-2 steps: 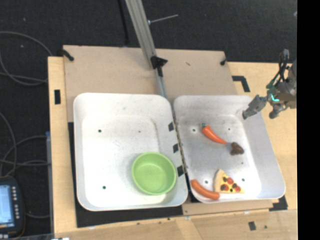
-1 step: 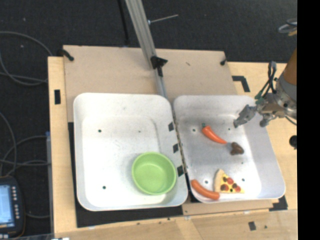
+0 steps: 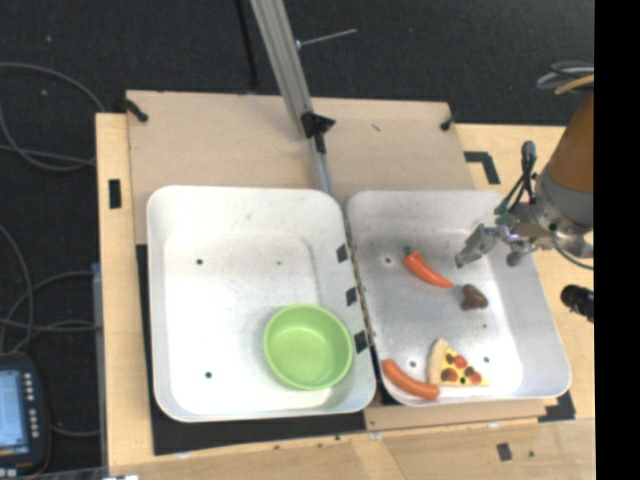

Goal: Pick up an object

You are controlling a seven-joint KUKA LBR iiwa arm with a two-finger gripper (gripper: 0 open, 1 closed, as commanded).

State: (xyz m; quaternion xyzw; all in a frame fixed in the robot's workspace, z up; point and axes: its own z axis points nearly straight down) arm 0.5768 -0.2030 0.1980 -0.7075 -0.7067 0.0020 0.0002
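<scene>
In the right bin (image 3: 520, 348) lie an orange carrot (image 3: 428, 269), a small brown lump (image 3: 473, 296), a pizza slice (image 3: 455, 365) and an orange-red sausage (image 3: 410, 379). My gripper (image 3: 492, 252) hovers over the bin's upper right part, above and to the right of the carrot and just above the brown lump. Its two fingers stand apart with nothing between them. The carrot and the lump are near the middle of the bin. At the front edge, the pizza slice and the sausage rest side by side.
The left bin (image 3: 200, 268) holds a green bowl (image 3: 308, 345) near its front right corner. A slanted metal rail (image 3: 285, 58) runs from the top of the view down to the gap between the bins. A black cable (image 3: 527, 173) hangs by the arm at the right.
</scene>
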